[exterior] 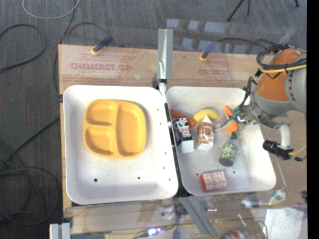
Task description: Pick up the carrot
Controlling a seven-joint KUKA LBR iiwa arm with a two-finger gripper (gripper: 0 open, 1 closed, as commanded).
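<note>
Arm over the right bin (259,180), gripper (236,117) low beside the carrot (230,119).

The carrot lay near the far right corner of the right bin, just right of a yellow banana (205,115) and beyond a green can (229,154). The gripper sat right at the carrot, apparently touching it; whether the fingers were apart or together could not be told. A small white carton (205,136) stood left of the can, and a red box (214,180) lay at the bin's near edge. A yellow divided tray (116,127) rested in the left bin (75,178).
</note>
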